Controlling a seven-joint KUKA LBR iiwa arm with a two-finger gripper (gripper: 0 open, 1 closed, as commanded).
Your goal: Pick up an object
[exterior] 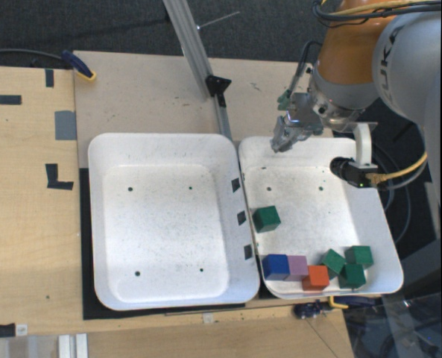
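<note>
Two white bins sit side by side on the bench: the left bin (pixel 165 222) and the right bin (pixel 317 192). All the blocks lie in the right bin, seven of them.

Four are green. One green block (pixel 266 218) lies alone near the bin's left wall, about halfway down. The other three cluster in the bin's near right corner: one (pixel 333 260), one (pixel 360 256) to its right, and one (pixel 352 275) just below those two.

One blue block (pixel 276 266) sits at the bin's near left corner. One purple block (pixel 297 266) touches its right side. One orange block (pixel 317 277) lies just right of the purple one, against the near wall.

The gripper (pixel 283 142) hangs over the right bin's far left corner, well apart from every block. Whether it is open or closed cannot be told; nothing can be seen in it.
</note>
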